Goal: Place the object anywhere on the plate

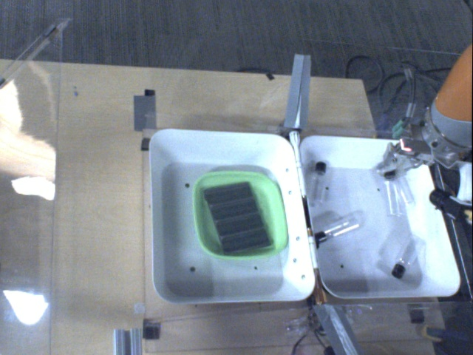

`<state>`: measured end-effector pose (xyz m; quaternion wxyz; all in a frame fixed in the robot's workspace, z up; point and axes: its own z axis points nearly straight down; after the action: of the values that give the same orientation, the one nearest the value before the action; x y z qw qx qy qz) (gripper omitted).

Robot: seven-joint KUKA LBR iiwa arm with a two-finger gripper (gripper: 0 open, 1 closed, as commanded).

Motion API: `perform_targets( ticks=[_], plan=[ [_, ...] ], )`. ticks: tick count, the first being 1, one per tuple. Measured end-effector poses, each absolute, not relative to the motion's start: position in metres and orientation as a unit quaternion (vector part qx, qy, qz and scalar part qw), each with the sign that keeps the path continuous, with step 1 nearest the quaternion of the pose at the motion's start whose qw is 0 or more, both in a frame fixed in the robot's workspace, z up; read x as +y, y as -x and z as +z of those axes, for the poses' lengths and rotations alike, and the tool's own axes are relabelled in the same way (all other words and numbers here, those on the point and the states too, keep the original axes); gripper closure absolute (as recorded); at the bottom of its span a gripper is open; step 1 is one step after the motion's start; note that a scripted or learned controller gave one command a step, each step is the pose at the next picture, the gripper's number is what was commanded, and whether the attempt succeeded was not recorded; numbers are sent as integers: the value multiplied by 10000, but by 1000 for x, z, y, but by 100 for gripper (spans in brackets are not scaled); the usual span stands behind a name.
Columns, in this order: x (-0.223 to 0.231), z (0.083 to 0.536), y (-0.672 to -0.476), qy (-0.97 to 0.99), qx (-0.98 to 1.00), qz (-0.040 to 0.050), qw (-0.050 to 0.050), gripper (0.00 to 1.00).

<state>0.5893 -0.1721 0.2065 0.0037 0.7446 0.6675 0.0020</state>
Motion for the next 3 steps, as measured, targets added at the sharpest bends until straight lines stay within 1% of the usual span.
perform_targets(
  ticks=[1,2,3],
  plan=[
    [-99,171,-557,-7429,6694,14,11,100],
    [-37,185,-564,-6991,7150,23,22,100],
    [-37,185,-564,-6995,7147,22,21,0]
  ],
)
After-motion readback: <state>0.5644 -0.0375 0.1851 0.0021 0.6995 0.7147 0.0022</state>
